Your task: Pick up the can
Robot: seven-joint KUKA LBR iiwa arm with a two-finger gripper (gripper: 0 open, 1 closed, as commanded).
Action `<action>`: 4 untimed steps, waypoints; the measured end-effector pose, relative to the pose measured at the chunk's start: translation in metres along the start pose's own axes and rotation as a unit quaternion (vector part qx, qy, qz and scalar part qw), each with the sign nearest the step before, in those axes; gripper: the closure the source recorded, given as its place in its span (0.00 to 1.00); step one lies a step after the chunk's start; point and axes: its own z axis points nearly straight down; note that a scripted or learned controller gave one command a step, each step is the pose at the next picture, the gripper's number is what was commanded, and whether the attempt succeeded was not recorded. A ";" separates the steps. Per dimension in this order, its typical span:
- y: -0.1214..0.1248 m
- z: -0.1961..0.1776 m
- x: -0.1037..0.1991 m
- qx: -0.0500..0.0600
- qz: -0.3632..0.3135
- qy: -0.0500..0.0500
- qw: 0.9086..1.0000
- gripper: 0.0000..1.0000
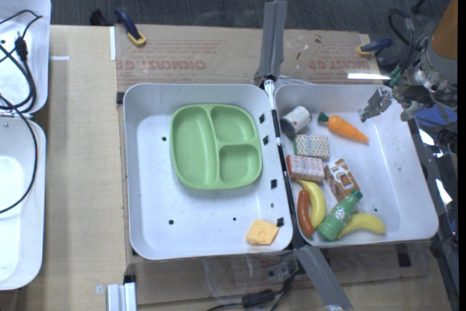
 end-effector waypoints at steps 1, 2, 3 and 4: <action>-0.050 0.117 -0.006 -0.002 -0.080 0.000 0.997 0.00; -0.088 0.125 0.026 -0.014 -0.012 -0.005 1.000 0.00; -0.108 0.123 0.066 -0.020 0.040 -0.009 0.999 0.00; -0.034 0.137 0.065 0.000 0.037 0.000 0.999 0.00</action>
